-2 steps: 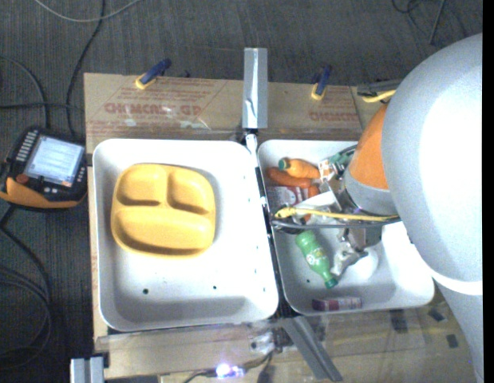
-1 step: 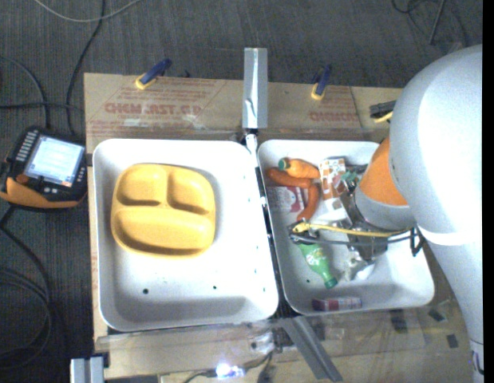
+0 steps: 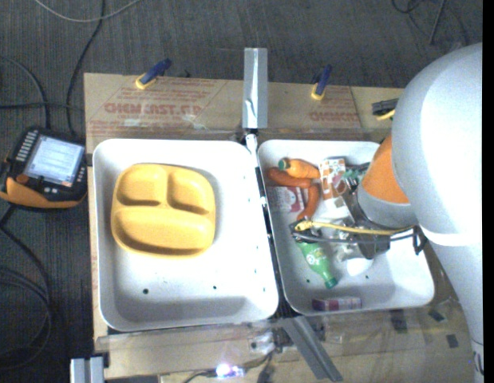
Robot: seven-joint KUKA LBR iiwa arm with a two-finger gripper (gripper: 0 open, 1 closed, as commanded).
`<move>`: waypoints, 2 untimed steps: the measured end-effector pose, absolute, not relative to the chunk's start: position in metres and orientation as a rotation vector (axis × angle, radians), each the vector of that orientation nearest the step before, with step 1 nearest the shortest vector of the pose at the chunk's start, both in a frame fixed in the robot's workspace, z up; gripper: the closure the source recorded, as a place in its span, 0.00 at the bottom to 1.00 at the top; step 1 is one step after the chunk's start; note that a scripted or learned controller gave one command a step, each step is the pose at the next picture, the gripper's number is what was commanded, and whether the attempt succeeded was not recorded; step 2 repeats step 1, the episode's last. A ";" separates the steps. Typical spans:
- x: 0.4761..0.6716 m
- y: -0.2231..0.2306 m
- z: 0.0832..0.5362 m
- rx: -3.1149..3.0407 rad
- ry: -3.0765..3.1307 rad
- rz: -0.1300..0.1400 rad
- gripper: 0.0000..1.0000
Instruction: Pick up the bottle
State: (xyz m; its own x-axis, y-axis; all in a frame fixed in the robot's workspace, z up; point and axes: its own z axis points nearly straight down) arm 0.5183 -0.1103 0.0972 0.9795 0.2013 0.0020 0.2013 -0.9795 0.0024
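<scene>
Two shallow white bins sit side by side on the table (image 3: 103, 102). The left bin (image 3: 183, 290) holds a yellow divided tray (image 3: 164, 208), lying flat toward its upper left.

The right bin (image 3: 390, 290) holds a cluster of items. The bottle (image 3: 318, 262) lies on its side near the bin's middle, slightly left of centre: a green plastic body with a lighter label, its narrow end pointing toward the lower right. An orange carrot-shaped toy (image 3: 297, 172) lies near the upper left corner, with a small printed carton (image 3: 333, 175) just beside it. A flat pink-and-white packet (image 3: 337, 302) rests along the near wall.

The grey arm (image 3: 446, 134) reaches in from the right, its orange band (image 3: 384, 178) over the bin's upper right. The jaws (image 3: 360, 242) are low in the bin, just to the right of the bottle, among a yellow cable and dark hardware. Their state cannot be told; nothing is seen to be gripped between them.

A handheld controller (image 3: 45, 168) lies on the floor, left of the table.
</scene>
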 end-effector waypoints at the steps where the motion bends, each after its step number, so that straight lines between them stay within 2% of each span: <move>1: 0.483 -0.052 0.237 3.105 0.467 -0.009 1.00; 2: 0.483 -0.052 0.237 3.105 0.467 -0.009 1.00</move>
